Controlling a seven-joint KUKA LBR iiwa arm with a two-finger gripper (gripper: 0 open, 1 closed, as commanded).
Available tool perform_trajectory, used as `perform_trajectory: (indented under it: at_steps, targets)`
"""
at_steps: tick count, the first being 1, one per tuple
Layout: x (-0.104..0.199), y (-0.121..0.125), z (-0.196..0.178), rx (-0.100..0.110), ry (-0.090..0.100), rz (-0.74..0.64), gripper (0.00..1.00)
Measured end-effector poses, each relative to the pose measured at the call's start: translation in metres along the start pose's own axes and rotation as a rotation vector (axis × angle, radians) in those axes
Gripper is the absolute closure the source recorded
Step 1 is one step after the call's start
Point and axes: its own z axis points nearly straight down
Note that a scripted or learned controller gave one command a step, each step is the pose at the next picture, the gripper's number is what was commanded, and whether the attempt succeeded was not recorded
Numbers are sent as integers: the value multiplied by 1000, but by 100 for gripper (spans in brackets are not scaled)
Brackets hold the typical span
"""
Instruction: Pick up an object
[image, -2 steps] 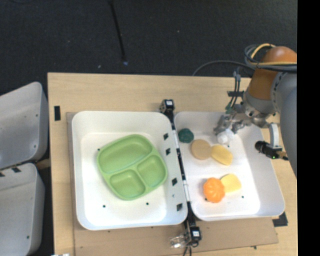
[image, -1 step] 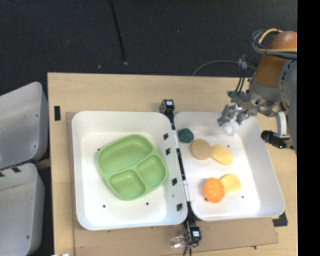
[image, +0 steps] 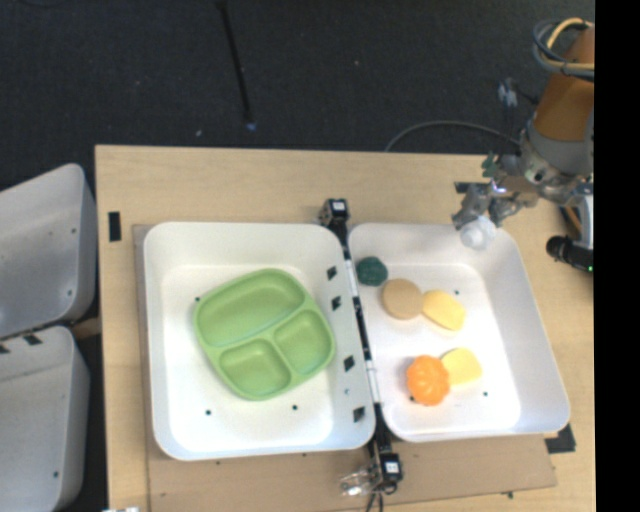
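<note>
We see the gripper (image: 478, 222) poised over the back right corner of the right bin (image: 520, 275); whether it is apart or together we cannot tell, and nothing shows in its grasp. Further in lie a dark green piece (image: 372, 270), a tan disc (image: 402, 299), a yellow lump (image: 444, 310), an orange pumpkin (image: 427, 380) and a yellow block (image: 462, 366). We judge everything remains: descend, close, lift.

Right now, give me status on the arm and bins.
Gripper over right bin's far edge, nothing seen held. Round orange pumpkin-shaped toy untouched. No obstruction.
</note>
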Motion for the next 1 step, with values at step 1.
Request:
perform_trajectory:
  at_steps: [1]
  targets:
    - [-2, 1, -37, 3, 1, -3, 100]
